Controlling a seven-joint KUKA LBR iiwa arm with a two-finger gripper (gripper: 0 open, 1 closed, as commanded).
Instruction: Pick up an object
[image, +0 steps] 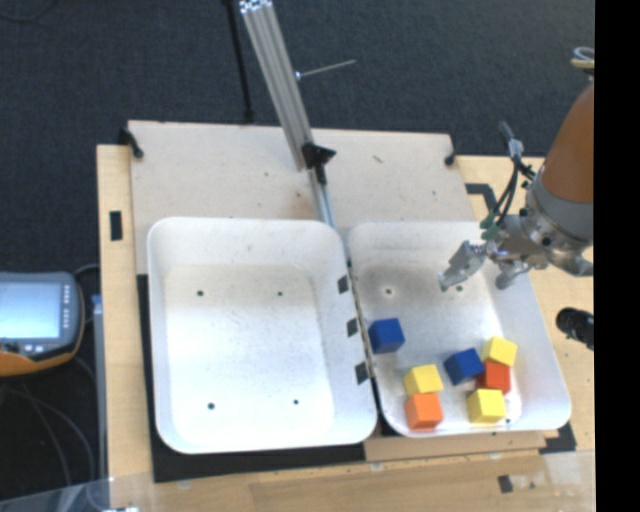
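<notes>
The left bin (170, 300) lies to my far left and offers me nothing to grasp, so the move ahead turns on the right bin (400, 255) alone. My end effector (480, 268) hangs over that bin's far right part, well above the floor, with nothing between its fingers; they look spread apart, one reaching left and one right.

Every cube lies nearward of me. Going left to right: the blue cube (386, 334) sits alone by the bin's left wall, down and to the left of my end effector, with bare floor all round it. Then comes a cluster in the near right corner: a yellow cube (423, 379) with an orange cube (424, 409) just nearer, touching or almost so; a second blue cube (462, 365); then a yellow one (486, 404), a red one (496, 376) and a third yellow (501, 350) pressed close against the right wall.

I judge the lone blue cube the easiest target, since its neighbours stand apart. Reaching it means travelling left and toward the near side, then dropping straight down. The cubes are square, so no long axis constrains my wrist.
</notes>
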